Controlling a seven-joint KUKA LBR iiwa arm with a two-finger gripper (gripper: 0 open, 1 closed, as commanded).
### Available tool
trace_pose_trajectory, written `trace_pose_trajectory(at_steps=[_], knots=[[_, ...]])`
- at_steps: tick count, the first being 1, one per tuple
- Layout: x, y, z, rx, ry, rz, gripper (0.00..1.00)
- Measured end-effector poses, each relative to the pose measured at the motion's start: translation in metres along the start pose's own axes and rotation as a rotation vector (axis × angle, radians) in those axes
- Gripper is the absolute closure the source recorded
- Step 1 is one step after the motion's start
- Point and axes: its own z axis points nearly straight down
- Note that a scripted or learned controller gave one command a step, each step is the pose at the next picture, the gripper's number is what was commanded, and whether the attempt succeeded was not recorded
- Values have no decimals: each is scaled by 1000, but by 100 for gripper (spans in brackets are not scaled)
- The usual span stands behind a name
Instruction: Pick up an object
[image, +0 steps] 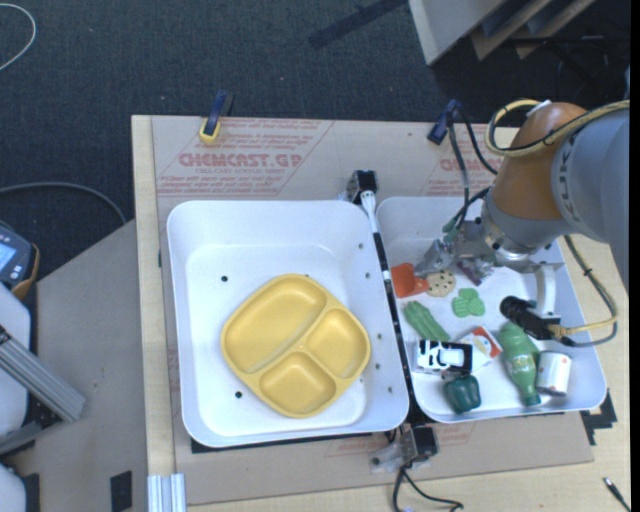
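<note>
Closest to the camera sits a dark green pepper (462, 393), well to the near side of the cookie (440, 286) that I take as my mark. Both lie in the same white bin (590, 385). Between pepper and cookie, a black-and-white box (442, 355) lies just beyond the pepper, and a long green pod (427, 322) lies slantwise, nearer the cookie. Just left of the cookie, almost touching it, an orange piece (403, 280) rests by the bin's wall. Just to the cookie's near right is a small pale green piece (467, 303). Further that way, well apart from the cookie, a green bottle (520, 362) lies on its side, with a small orange-and-white thing (485, 343) at its left and a white cup (553, 372) at its right. All these things I might pick lie on the bin floor. My pincer (452, 256) hangs low just beyond the cookie, close to it; whether it is released or clenched I cannot tell. Far to the cookie's left, in the other white bin (190, 300), lies a yellow divided plate (296, 344) with three compartments.
</note>
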Motion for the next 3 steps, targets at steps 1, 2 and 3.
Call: trace_pose_trajectory(at_steps=[1,2,3], knots=[[0,1,-10,-5,-1,1,100],[4,-1,-55,2,0,-2,100],[5,8,-101,0,0,-3,100]])
